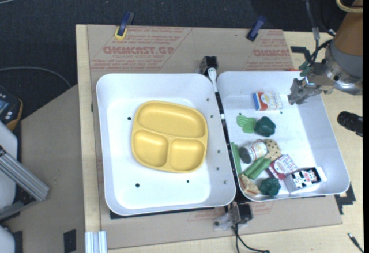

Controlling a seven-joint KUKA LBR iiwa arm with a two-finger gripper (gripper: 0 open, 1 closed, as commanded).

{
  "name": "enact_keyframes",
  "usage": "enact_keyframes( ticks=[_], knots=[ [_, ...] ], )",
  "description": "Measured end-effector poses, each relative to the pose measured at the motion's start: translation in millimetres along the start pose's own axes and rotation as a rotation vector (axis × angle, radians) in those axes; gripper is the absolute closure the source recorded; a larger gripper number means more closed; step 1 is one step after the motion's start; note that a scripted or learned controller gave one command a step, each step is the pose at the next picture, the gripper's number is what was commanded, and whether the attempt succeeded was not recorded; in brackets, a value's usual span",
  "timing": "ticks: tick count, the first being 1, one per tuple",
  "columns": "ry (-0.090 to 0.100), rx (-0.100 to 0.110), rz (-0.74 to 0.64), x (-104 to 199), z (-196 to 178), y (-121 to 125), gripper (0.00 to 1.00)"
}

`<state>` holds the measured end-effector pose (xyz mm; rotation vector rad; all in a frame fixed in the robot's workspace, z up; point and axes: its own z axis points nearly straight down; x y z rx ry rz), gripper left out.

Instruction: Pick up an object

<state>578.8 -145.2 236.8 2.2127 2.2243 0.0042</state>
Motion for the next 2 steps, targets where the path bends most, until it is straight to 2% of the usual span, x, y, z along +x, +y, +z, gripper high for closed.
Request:
enact_keyframes(
  ticks=[1, 2],
  knots=[
    [0.000, 0.001, 0.001, 50.4, -5.0, 10.2, 1.00],
    [0.004, 0.009, -0.001, 103.6, 12.0, 8.7, 1.00]
  ],
)
